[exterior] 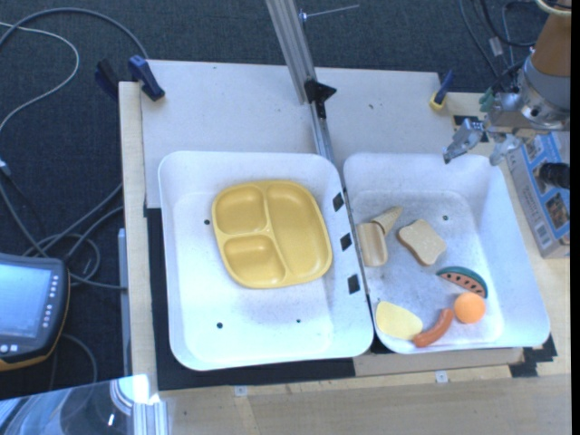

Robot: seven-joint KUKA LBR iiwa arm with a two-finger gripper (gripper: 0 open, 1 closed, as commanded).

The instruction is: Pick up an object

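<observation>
Nothing picked yet: our pincer (pixel 475 146) hangs open & empty over the right bin's (pixel 517 234) far rim, toast (pixel 421 241) etc. untouched.

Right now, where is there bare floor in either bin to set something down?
Left bin: bare strip in front of the yellow tray. Right bin: bare far half, beyond the bread slice. Near right corner is crowded: watermelon slice, orange, sausage.
</observation>
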